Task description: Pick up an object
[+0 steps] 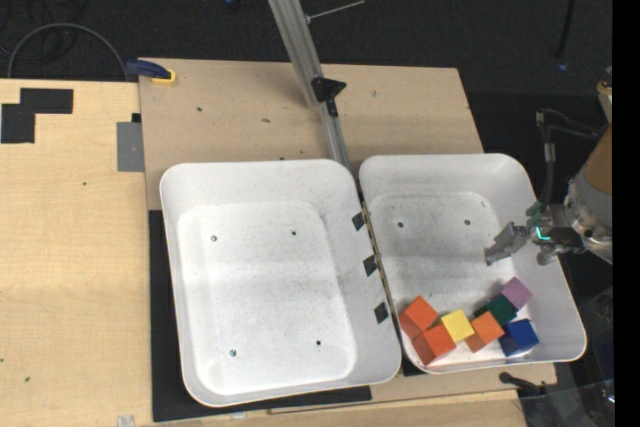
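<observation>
Hand [522, 241] over right bin [440, 177], at its right wall; blocks below it.

Hand: grey, enters from the right; whether its fingers are open or closed cannot be told, nothing seen between them. Blocks, clustered in the bin's near corner, just below the hand: purple [516, 293], green [501, 307], blue [520, 336], orange [487, 327], yellow [457, 326], two red-orange [420, 312] [434, 343]. Left bin [200, 183] lies well to the hand's left. Both bins sit on the table [60, 215].
</observation>
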`<state>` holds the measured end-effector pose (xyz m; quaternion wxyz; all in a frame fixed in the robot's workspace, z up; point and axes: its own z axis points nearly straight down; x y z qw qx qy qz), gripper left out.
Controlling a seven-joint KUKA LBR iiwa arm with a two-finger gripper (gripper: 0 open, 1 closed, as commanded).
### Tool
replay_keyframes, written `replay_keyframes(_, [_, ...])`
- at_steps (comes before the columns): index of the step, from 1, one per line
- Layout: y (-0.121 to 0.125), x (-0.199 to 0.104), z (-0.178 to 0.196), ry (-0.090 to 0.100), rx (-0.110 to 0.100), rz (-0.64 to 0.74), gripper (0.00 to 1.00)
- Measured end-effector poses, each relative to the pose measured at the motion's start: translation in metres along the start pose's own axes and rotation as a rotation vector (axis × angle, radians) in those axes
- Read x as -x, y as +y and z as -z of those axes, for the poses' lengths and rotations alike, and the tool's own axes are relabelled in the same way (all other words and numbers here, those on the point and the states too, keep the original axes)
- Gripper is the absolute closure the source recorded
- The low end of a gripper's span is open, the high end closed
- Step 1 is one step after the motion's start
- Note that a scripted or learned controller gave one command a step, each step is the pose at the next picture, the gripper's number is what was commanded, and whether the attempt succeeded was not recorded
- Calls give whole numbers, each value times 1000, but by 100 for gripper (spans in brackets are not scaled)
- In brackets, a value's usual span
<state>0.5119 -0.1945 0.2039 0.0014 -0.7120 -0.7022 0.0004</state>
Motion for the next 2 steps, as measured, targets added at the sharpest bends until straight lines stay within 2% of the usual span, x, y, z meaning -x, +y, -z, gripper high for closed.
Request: replay_keyframes(2, [0,0,0,0,0,0,0])
